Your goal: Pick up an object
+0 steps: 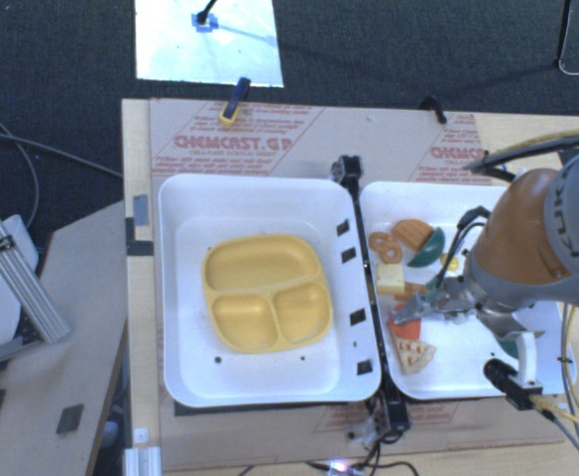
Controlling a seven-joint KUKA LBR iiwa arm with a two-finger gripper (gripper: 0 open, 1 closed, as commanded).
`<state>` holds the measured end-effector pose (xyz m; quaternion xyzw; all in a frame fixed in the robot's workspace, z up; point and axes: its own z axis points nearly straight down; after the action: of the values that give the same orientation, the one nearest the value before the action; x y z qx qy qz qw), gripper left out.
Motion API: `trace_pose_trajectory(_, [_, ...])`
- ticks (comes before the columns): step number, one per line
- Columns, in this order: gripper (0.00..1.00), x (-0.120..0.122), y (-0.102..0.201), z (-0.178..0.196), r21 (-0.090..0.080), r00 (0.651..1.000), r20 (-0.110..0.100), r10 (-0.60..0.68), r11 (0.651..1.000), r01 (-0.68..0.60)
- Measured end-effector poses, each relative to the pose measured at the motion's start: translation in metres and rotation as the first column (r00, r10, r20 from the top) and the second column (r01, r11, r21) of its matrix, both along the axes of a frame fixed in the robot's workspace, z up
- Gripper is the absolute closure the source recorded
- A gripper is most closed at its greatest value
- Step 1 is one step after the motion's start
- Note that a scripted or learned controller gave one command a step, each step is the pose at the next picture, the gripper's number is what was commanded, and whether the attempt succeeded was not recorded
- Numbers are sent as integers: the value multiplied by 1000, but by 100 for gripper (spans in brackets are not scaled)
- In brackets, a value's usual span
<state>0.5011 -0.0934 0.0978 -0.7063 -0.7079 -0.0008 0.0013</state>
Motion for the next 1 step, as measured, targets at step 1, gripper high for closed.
trace_pose_trajectory(1, [0, -13, 26, 91, -2, 1000, 8, 5, 1000, -5])
